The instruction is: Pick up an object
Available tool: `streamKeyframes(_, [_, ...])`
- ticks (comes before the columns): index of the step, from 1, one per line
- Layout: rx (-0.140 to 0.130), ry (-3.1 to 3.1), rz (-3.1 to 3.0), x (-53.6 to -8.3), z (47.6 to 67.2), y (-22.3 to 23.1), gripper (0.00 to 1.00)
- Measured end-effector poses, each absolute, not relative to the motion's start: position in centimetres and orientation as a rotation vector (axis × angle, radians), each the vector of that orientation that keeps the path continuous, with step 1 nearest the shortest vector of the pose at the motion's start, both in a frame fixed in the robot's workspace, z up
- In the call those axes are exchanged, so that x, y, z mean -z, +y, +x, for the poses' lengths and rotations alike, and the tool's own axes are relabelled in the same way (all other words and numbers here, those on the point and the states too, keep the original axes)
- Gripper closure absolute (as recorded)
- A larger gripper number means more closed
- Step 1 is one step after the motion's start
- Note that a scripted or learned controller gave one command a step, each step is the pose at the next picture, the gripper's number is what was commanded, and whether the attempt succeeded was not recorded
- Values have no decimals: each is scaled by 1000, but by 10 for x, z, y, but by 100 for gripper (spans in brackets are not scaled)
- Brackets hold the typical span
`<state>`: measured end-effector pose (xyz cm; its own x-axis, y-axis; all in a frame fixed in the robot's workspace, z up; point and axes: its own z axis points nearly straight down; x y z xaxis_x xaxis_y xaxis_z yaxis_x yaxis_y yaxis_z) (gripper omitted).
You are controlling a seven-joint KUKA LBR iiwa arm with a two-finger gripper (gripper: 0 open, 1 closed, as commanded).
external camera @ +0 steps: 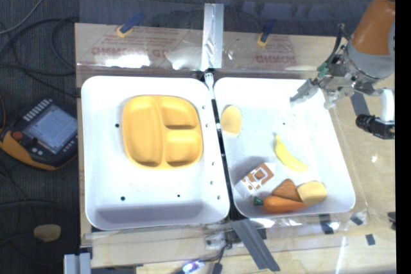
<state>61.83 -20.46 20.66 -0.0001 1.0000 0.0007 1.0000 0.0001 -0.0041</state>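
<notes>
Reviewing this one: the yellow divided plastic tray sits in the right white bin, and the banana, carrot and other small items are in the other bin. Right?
Not quite. The camera view shows the yellow divided plastic tray in the left white bin; the yellow banana, orange carrot and other small items lie in the right white bin.

I see my gripper (308,92) over the right bin's (257,94) far corner; banana (290,156) and carrot (280,204) lie nearer.

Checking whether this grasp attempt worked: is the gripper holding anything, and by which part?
Nothing is held. The gripper hovers above the right bin's upper right corner, with nothing between its fingers.
</notes>
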Motion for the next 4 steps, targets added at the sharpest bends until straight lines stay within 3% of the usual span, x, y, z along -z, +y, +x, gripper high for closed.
streamKeyframes(1, [-7, -1983, -2433, -192, 641, -197, 0])
streamKeyframes(2, [0, -1974, -2446, -92, 576, -183, 0])
streamKeyframes(3, [15, -2338, -2131, -91, 496, -159, 0])
streamKeyframes(4, [18, -2331, -2129, -98, 497, -158, 100])
